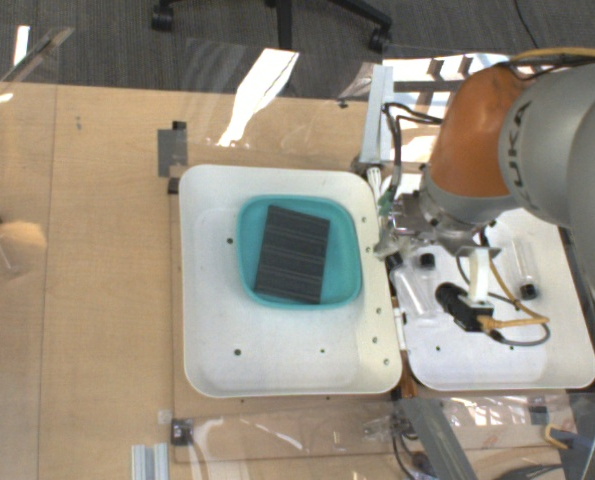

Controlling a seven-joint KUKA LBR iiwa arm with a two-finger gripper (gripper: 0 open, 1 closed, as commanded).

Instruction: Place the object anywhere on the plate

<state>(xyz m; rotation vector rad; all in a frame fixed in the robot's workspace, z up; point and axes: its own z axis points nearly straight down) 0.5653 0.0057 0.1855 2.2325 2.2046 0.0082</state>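
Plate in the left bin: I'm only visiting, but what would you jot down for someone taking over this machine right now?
Gripper: over the right bin, near its left edge. This view does not show whether it is open or shut.
Object: the dark ribbed slab lies flat on the teal plate in the left bin, well apart from the arm.
Done: the slab is on the plate.
Left: apparently nothing, beyond checking that the slab sits steady.
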